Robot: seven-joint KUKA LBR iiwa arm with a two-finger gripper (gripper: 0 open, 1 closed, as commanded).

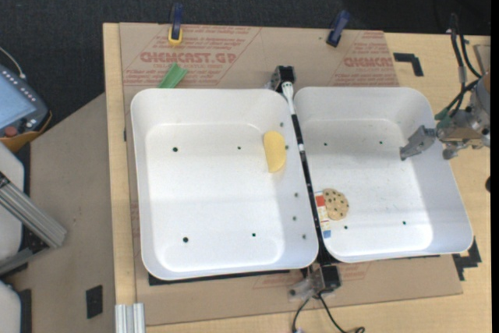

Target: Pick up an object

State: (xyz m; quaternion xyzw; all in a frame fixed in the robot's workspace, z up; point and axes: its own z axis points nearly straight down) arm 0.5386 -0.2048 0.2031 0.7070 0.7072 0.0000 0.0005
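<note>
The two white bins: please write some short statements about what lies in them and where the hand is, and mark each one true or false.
1. A yellow object lies in the left bin, near its right wall. True.
2. A round cookie lies in the right bin. True.
3. The hand holds the cookie. False: it is at the right bin's right side, apart from the cookie.
4. The yellow object and the cookie touch. False: they lie in different bins.
5. The cookie lies near the right bin's left wall. True.
</note>
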